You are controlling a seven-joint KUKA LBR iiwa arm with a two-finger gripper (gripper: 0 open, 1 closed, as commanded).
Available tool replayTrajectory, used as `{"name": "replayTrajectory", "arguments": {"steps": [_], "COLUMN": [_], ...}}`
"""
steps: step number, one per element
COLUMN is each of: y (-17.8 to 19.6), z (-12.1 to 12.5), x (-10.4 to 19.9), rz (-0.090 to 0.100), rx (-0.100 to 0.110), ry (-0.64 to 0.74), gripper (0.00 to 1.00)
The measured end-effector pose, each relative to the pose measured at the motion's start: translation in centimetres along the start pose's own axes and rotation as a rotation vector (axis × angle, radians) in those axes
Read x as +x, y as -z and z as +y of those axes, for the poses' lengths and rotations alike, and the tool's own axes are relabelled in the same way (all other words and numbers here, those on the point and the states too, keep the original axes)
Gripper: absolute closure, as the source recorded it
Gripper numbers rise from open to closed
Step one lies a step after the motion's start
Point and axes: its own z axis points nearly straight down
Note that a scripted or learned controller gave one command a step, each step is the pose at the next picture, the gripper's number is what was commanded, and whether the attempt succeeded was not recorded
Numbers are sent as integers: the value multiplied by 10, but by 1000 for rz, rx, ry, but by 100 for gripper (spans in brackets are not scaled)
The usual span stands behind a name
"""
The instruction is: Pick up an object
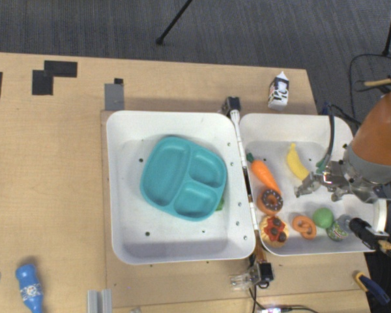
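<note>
We note the hand (307, 186) low over the right bin (283, 130), fingers apart with nothing between them, presumably poised to pick from the toys crowded there: banana (296, 162) just above it, carrot (263, 172), donut (270, 201), and green ball (323, 218) below; the teal tray (184, 178) sits alone in the left bin (127, 175).

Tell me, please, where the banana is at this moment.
The banana lies in the right bin, in its upper middle part, to the right of the carrot and just left of the pincer.
</note>
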Motion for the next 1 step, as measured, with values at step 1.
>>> {"name": "replayTrajectory", "arguments": {"steps": [1], "y": [-6], "z": [67], "x": [-4], "rz": [-1], "rx": [-7], "ry": [-20], "gripper": [0]}}
